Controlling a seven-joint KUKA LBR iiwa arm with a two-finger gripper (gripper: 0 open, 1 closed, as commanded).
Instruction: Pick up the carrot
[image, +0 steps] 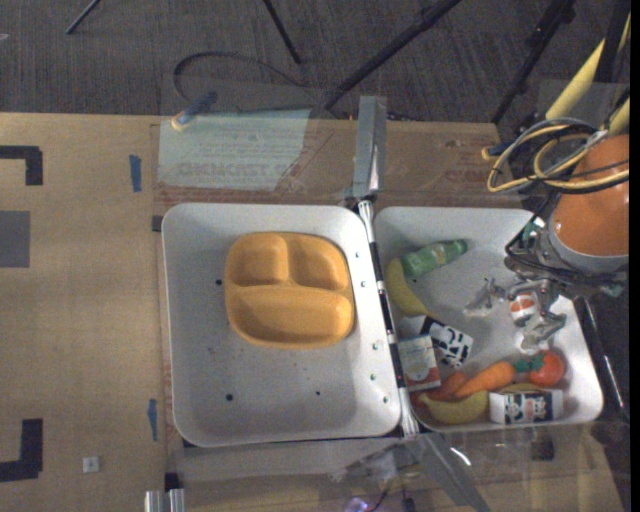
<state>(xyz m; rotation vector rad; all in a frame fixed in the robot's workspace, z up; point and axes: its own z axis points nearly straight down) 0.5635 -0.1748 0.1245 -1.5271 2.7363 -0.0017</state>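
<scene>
My end effector hovers open-fingered, empty; the carrot lies at seven o'clock — best pinched across its middle.

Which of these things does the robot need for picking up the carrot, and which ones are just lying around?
Needed for the job:
carrot, lying in the right bin
gripper, above that bin

Just lying around:
orange divided plate in the left bin
green bottle
two bananas
tomato
milk carton
black-and-white carton

Wooden bench carries two white bins: left bin, right bin.
</scene>
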